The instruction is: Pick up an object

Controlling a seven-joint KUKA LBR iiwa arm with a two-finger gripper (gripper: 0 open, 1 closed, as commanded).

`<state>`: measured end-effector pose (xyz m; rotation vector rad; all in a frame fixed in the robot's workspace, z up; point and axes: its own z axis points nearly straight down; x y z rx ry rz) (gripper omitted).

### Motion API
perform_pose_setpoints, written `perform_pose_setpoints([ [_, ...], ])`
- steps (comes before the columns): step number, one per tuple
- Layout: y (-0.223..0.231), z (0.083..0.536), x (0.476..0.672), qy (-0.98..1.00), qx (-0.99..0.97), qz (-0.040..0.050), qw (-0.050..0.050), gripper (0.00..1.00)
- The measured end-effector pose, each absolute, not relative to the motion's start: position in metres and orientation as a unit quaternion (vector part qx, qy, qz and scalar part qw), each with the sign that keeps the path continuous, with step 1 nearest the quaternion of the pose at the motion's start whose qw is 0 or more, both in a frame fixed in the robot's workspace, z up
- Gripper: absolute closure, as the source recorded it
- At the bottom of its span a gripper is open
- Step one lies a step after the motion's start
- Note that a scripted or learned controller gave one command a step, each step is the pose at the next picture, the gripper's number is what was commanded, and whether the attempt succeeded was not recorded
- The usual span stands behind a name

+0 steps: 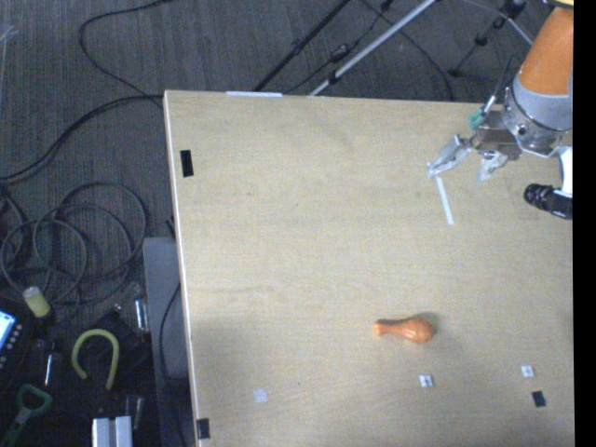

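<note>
The gripper [463,161], fingers spread and empty, hangs at upper right, well apart from the orange gourd-shaped object [406,330] (long axis left-right) below it at lower centre.

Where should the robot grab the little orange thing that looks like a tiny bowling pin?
Probably around the narrow neck of the orange pin-shaped object, which lies flat on the board with its thin end pointing to the view's left. The end effector would best come straight down from above, fingers closing across the neck, since the rounder end might slip out.
</note>
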<state>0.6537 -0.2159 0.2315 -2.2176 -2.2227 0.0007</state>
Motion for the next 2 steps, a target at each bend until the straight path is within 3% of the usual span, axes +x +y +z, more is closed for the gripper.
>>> perform_pose_setpoints([
  [1,-0.208,0.101,0.668,-0.743,-0.670,0.0021,0.000,0.00],
  [2,-0.223,0.098,0.669,-0.832,-0.555,0.0013,-0.002,0.00],
])
